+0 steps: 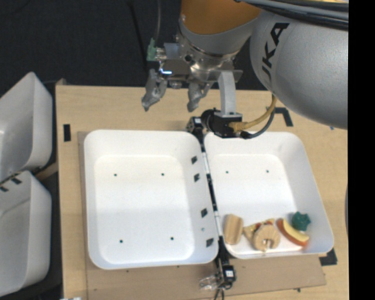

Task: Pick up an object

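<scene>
Overhead slanted view of a pale wooden bench that is bearing two shallow white bins side by side, against a dark surround. The left bin is lying beside the right bin, their inner rims touching along a seam fitted with small black clips. The grey arm, with its orange band, is reaching in from the right and is hanging above the bench beyond the far rims of the bins. The gripper is standing spread, its two fingers pointing down with nothing between them. The objects are lying clustered in the near corner of the right bin: a tan wooden block, a light wooden piece, a red-edged slice and a small green item. Further white containers are sitting at the left edge.
</scene>
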Robot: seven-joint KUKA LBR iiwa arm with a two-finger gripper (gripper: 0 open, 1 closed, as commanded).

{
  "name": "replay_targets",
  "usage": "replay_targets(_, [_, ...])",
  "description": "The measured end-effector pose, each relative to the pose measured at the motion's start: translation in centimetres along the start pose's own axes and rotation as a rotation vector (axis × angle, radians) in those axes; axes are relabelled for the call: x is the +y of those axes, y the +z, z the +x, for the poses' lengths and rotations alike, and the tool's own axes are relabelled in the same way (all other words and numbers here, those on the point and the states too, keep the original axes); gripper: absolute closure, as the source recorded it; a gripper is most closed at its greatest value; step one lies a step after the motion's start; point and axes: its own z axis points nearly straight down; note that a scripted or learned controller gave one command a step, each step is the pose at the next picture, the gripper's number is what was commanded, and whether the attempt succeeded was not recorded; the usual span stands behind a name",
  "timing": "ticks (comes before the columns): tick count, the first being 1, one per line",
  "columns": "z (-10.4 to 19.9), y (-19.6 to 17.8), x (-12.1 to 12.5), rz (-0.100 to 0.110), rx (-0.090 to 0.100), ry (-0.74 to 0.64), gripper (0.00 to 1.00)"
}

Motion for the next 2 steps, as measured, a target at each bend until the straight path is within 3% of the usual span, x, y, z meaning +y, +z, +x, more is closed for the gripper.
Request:
replay_targets(1, [-0.4, -0.8, 0.1, 0.003, -0.004, 0.0, 1.0])
replay_targets(2, [-2.3, 2.9, -4.1, 0.01, -0.004, 0.009, 1.0])
